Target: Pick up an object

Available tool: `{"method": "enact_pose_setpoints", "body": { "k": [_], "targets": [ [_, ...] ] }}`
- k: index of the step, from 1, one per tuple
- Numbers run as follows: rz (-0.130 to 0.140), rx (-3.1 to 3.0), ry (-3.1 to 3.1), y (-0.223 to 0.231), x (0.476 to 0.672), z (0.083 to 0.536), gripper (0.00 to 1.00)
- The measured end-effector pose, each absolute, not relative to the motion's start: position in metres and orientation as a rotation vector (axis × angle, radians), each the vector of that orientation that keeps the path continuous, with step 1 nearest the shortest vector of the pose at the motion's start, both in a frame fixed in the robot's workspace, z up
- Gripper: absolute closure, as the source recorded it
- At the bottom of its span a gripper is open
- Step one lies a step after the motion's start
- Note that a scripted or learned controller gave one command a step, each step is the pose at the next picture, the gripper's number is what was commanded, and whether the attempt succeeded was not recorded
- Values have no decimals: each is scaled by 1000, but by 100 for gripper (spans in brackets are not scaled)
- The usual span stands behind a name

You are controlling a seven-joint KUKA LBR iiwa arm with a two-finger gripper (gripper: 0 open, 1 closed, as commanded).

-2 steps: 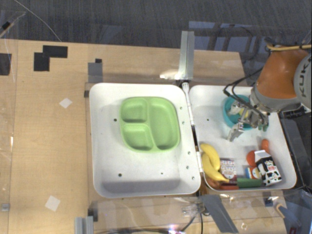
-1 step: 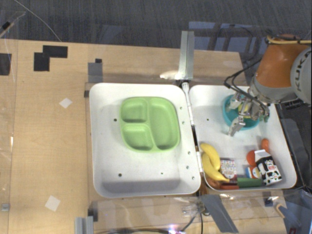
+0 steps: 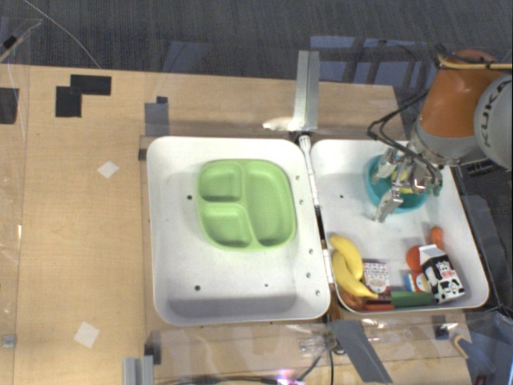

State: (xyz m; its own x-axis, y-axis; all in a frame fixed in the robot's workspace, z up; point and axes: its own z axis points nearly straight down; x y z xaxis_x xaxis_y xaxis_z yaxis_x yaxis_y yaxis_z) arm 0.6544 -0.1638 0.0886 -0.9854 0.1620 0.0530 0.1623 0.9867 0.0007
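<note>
Hovering claw (image 3: pixel 398 189) over round teal, perhaps bowl-shaped, object (image 3: pixel 377 183).

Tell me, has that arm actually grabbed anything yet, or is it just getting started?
Nothing looks picked up yet. The gripper is down in the right bin, right at a teal bowl, which sits on the bin floor. The banana, the small carton and the other items lie in the bin's near corner. Left to do: close on something and lift it.
</note>
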Motion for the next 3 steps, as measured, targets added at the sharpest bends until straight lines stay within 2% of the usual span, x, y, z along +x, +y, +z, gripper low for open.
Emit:
{"method": "enact_pose_setpoints", "body": {
  "k": [1,2,3],
  "targets": [
    [17,-279,-3099,-155,650,89,0],
    [-29,-212,-3089,-198,652,87,0],
    [12,-204,-3095,-187,653,89,0]
  ]
}}
